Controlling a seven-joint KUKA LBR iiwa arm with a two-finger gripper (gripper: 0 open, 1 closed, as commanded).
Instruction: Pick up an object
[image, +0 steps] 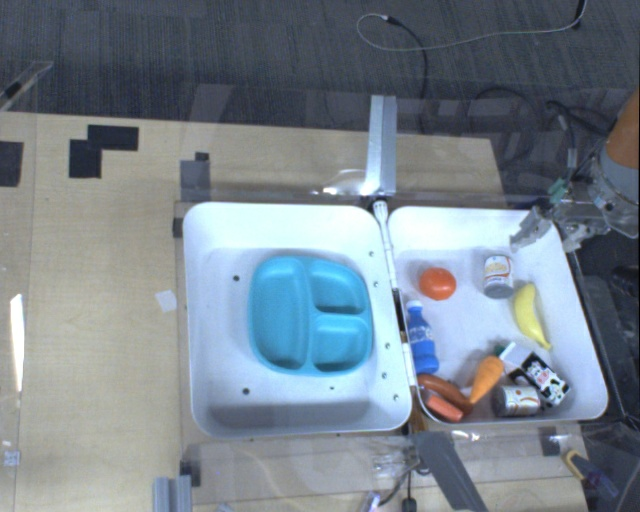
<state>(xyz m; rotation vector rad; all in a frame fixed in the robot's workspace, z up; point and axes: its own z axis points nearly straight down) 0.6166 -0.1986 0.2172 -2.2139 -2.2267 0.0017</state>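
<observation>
The right bin (470, 235) holds several items. An orange ball-shaped fruit (437, 283) lies near its middle, with a small tin can (497, 275) to its right and a yellow banana (530, 313) beyond that. A blue bottle (421, 340) lies along the left wall. At the front are a carrot (486, 377), a red sausage (443, 395), a second can (515, 400) and a black-and-white carton (543, 378). My gripper (553, 232) hovers over the bin's far right corner, open, with nothing between its fingers, up and right of the small can.
The left bin (215, 300) holds a blue divided plate (308, 313). A metal post (382, 150) stands behind the wall between the bins. The arm enters at the right edge above the right bin's rim.
</observation>
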